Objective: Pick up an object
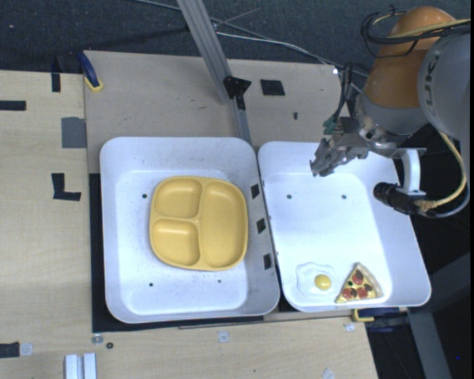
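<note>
I see two white bins side by side on the bench [31,235]. The left bin [118,235] holds a yellow plate [198,223] with three compartments, lying flat near its middle. The right bin [344,212] holds two small toys at its near edge: a fried egg [316,279], white with a yellow yolk, and just to its right a pizza slice [359,284], its tip pointing toward the far side. The two sit close together; I cannot tell whether they touch.

My arm [415,61] comes in from the right, its orange band showing above the wrist. The gripper [325,164] hangs over the far left part of the right bin, near that bin's far rim and close to the wall it shares with the left bin. It is well apart from the egg and the pizza slice, which lie at the opposite end of the bin. From this view the fingers are a dark cluster and I cannot tell whether they are spread or closed. I see nothing between them.

A grey bar [209,46] runs from the top of the view down to the gap between the bins.
</note>
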